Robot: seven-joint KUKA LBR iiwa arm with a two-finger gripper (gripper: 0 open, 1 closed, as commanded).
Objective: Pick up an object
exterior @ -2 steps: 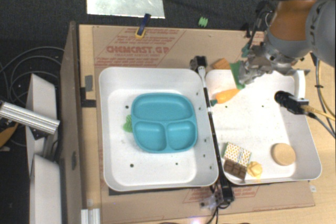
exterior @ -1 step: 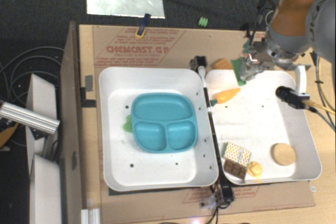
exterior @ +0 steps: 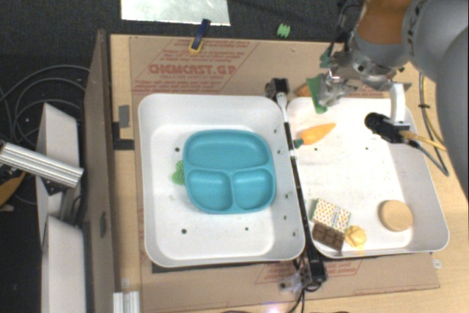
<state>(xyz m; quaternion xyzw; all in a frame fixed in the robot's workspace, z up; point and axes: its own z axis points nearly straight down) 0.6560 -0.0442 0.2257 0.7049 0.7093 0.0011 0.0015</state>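
A small green piece (exterior: 316, 96) sat hard against the gripper (exterior: 331, 90), on its view-left side, over the far corner of the right-hand bin (exterior: 421, 179). It could not be determined whether the piece was clamped, or whether the gripper stood open or closed. Just below the gripper an orange carrot-shaped item (exterior: 316, 133) lay on the bin floor. Well below the gripper, near the bin's front edge, lay a patterned block (exterior: 332, 215), a brown bar (exterior: 327, 234) touching it, a yellow piece (exterior: 355, 236) beside the bar, and a tan disc (exterior: 396, 215) further right. Left of the gripper, the other bin (exterior: 157, 231) held a blue divided plate (exterior: 229, 171) with a green item (exterior: 178, 172) at its left edge. Both bins rested on the worktop (exterior: 183, 62).
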